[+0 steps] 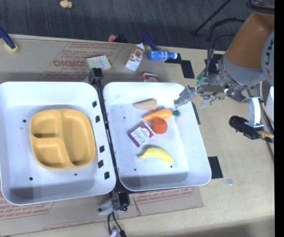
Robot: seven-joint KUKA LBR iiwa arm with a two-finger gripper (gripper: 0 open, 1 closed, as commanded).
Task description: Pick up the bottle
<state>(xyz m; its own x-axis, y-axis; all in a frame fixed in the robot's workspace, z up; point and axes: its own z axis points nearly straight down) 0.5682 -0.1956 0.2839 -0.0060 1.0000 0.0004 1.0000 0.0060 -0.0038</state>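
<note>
- A yellow banana (156,155) is seen nearest, low in the right bin (194,174).
- Just beyond it, a purple packet (141,134), a carrot (158,114) and a tan wafer (145,103) are laid out.
- A yellow divided plate (62,138) is parked in the left bin (6,132).
- The claw (183,98) is hung over the right bin's far right corner; how wide it's spread can't be told.
- The blue bottle (159,56) is lying on the counter (240,181), beyond the bins.

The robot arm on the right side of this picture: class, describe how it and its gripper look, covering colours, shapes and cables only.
The arm is a thick rounded grey body with a broad orange band above the wrist. Thin black cables loop beside it. The wrist narrows to a cluttered grey metal block, and the gripper ends in slim pale grey fingers. No markings can be read on it.
</note>
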